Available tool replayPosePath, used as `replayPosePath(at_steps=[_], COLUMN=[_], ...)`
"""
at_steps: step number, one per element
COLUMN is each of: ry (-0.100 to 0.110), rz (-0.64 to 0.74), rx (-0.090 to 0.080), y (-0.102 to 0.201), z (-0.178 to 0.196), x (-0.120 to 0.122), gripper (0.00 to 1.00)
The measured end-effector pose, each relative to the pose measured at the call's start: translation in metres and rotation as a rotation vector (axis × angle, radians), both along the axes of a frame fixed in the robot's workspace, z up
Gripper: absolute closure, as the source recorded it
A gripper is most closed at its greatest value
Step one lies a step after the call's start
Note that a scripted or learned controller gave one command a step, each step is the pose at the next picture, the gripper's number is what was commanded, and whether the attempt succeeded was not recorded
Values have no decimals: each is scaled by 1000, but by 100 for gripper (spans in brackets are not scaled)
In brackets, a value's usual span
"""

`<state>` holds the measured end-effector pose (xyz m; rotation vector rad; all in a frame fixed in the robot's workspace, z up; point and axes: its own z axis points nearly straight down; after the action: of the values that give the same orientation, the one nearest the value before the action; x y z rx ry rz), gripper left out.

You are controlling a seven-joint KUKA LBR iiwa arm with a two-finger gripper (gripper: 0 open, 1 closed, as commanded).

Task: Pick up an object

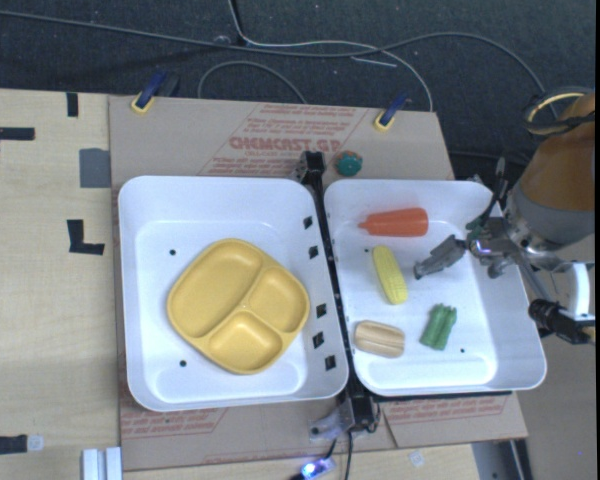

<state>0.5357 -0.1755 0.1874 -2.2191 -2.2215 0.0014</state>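
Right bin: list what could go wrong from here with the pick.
1. The gripper sits between the corn, the carrot and the green piece; a descent from here may land on bare bin floor.
2. Corn and carrot lie close together, so reaching for one could nudge the other.
3. The bread roll lies near the right bin front wall, which might block a grasp there.
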Motion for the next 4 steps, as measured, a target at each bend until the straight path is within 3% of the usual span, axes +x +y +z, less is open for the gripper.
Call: replayPosePath(at_steps=[1, 2, 3, 4], ry=[7, -2, -4, -4], rz=[0, 1, 0, -1], rx=[1, -2, -5, -2], y=[6, 6, 5, -1], z=[-62, -104, -92, -45], x=[-7, -7, -7, -12], gripper=[0, 0, 100, 100])
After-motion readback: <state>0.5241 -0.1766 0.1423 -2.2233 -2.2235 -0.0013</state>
